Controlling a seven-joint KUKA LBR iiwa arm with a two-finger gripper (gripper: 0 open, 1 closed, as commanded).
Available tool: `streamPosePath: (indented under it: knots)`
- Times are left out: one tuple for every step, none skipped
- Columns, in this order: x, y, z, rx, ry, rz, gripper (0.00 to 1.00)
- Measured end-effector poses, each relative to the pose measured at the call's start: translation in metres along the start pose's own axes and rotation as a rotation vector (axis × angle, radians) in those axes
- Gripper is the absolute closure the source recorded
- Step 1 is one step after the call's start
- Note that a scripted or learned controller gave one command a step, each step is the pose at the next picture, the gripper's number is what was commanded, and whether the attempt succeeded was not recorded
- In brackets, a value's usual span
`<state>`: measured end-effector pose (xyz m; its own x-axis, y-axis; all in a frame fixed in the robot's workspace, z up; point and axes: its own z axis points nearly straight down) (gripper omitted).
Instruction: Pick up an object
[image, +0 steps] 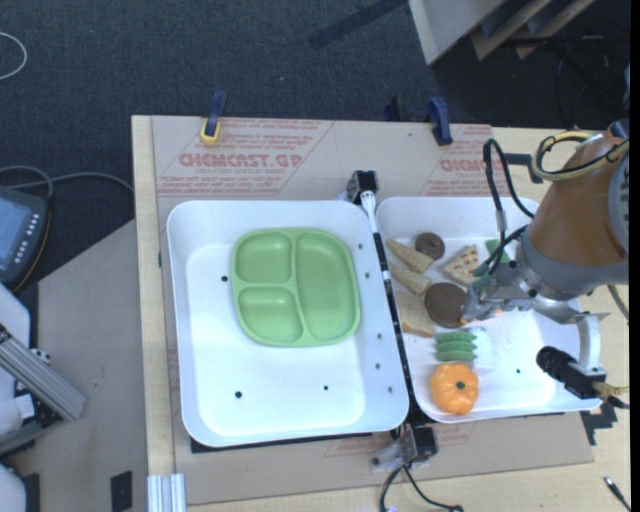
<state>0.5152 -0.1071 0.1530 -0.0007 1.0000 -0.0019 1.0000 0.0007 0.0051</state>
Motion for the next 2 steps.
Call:
streamPosePath:
  knots:
    - [0.001, -0.005, -0.045, -0.001, 0.0, 0.0, 1.0]
    - [0.0, -0.003, -0.074, -0.001, 0.0, -0.001, 1.0]
